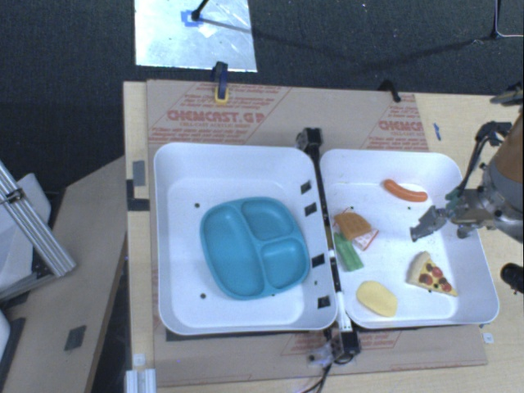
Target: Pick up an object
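The right bin (458,170) holds several toy foods. An orange sausage (405,190) lies at the back. A brown bread piece (353,223) sits on a white-and-red card beside a green strip (347,253) at the left wall. A yellow lump (377,298) rests near the front, and a pizza slice (431,274) lies front right. My gripper (442,228) hangs over the right half of this bin, above and just behind the pizza slice. It is open, with nothing between its fingers.
The left bin (176,219) carries a blue divided plate (252,246). A black divider with clips (319,219) runs between the bins. Brown cardboard (270,109) lies under both. A metal frame (29,219) stands at the far left.
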You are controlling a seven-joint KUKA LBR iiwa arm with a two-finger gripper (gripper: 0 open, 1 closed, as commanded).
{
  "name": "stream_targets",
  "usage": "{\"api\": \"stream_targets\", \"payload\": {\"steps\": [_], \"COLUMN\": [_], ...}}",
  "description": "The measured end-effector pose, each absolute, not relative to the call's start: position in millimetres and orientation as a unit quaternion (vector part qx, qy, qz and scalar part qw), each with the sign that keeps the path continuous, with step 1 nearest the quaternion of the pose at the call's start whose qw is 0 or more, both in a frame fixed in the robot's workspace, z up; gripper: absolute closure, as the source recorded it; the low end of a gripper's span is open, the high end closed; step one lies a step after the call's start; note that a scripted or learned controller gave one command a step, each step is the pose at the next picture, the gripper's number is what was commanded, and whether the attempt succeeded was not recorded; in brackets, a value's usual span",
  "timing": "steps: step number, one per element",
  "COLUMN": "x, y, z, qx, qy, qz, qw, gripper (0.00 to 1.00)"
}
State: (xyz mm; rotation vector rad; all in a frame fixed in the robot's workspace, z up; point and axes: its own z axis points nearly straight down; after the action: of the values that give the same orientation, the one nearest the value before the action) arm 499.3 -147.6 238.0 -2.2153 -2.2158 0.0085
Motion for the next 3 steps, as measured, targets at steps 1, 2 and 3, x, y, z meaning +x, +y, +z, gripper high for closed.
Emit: {"api": "stream_targets", "payload": {"steps": [1,2,3], "x": [501.6,494.1,492.4], "y": [-147,-145,-149], "z": [243,198,136], "qx": [-0.706,-0.707,-0.707], "qy": [-0.708,-0.708,-0.707], "qz": [-0.0004,0.0004,0.001], "qw": [0.0,0.001,0.002], "gripper": [0.0,0.0,0.0]}}
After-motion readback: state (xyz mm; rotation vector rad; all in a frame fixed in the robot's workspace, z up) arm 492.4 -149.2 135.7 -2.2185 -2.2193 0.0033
